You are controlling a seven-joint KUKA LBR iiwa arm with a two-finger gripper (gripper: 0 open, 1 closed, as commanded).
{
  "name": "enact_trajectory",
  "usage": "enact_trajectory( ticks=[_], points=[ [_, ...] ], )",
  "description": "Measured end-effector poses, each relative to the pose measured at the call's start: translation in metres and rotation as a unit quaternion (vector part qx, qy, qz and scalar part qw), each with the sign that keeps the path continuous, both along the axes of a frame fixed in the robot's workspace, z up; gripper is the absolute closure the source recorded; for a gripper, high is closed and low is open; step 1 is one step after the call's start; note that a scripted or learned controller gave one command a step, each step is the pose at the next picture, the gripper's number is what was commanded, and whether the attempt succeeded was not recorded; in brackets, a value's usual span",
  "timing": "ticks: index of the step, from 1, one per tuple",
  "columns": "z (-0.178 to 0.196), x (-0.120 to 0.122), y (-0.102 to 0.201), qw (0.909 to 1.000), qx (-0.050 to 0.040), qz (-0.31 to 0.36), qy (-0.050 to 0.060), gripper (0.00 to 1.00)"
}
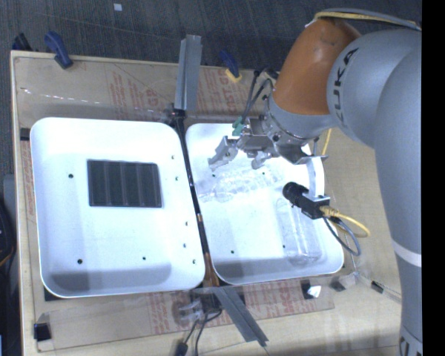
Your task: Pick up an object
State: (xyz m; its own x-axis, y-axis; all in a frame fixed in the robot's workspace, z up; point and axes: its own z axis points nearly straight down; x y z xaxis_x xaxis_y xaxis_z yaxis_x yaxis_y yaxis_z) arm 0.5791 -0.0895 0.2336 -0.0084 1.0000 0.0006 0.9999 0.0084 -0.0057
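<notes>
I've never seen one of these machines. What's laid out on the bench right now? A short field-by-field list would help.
arm: grey with an orange band, reaching in from the right
gripper: over the upper part of the right bin
left bin: holds a dark ribbed rectangular panel
right bin contents: clear, hard-to-see plastic items, exact kind unclear
black part with yellow cable: over the right bin's right side
held object: none visible

Two bins side by side on the table (96,80): left bin (59,258) at frame centre-left, right bin (241,269) at centre. Ridged block (124,184) in left bin, upper middle. Bottle (297,232) in right bin, along its right side.
</notes>
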Motion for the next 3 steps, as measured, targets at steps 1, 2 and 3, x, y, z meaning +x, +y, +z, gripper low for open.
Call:
enact_trajectory(
  ticks=[1,2,3],
  points=[
    [0.009,0.000,0.001,1.0000,-0.0001,0.002,0.001,1.00],
    [0.009,0.000,0.001,1.0000,-0.0004,0.003,0.001,0.00],
    [0.003,0.037,-0.082,0.9984,-0.0010,-0.056,-0.001,0.00]
  ],
)
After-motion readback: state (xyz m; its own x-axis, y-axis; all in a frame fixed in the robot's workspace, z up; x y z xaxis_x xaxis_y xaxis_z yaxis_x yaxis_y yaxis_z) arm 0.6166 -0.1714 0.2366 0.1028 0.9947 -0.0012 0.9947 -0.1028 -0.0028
